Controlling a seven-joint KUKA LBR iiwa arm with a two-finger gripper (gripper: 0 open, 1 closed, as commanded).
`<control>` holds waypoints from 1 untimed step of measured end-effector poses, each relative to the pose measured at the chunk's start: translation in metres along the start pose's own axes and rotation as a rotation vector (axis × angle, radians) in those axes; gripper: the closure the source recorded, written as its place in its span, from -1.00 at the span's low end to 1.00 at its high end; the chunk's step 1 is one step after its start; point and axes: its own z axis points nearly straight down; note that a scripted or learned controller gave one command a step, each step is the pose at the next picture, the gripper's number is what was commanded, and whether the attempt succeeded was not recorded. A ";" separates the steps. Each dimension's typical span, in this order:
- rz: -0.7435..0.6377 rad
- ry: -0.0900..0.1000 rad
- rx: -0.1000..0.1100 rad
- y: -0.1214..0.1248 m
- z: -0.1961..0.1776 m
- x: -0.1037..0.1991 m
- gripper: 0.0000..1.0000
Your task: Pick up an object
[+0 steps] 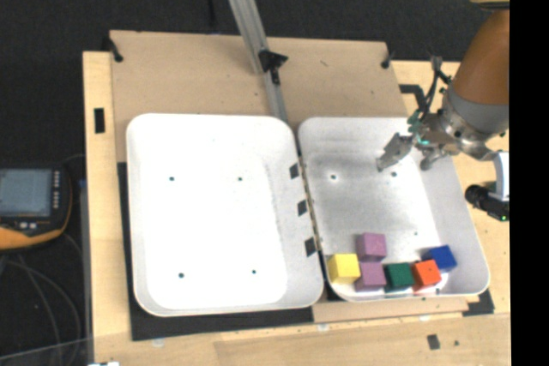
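While the end effector [401, 152] hangs over the right bin [360, 141], its opening unclear and nothing held, it should drop squarely over the outlying blue cube [441, 256].

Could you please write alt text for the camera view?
The gripper hangs over the back of the right bin, away from six small blocks clustered at its front edge: yellow, two purple, green, orange and blue. The left bin sits alongside.

White bins: two, left [214, 210], right [360, 176]
Purple cubes: two [372, 246] [371, 274]
Yellow cube: one [344, 267]
Green cube: one [399, 276]
Orange cube: one [426, 273]
Blue cube: one [441, 257]
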 end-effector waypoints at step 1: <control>0.004 0.002 0.007 -0.066 0.034 0.042 -1.00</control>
